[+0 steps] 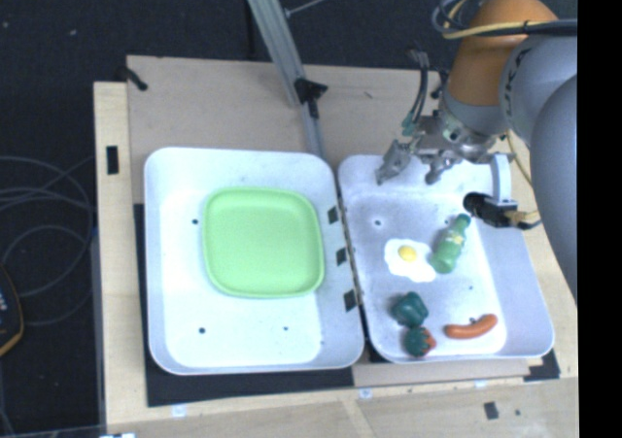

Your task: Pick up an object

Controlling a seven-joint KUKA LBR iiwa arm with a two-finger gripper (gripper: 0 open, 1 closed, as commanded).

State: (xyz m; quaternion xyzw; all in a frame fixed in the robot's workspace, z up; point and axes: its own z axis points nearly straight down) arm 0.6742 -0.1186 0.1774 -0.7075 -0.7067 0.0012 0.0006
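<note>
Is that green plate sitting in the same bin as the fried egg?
No, the green plate lies in the left bin, while the fried egg lies in the right bin.

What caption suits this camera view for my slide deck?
Open gripper above the right bin, which holds a green bottle, fried egg, peppers and sausage.

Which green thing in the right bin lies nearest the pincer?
The green bottle, right of the fried egg; the green pepper lies farther down.

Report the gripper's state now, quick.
Gripper: open, fingers spread, holding nothing, above the far end of the right bin.
</note>
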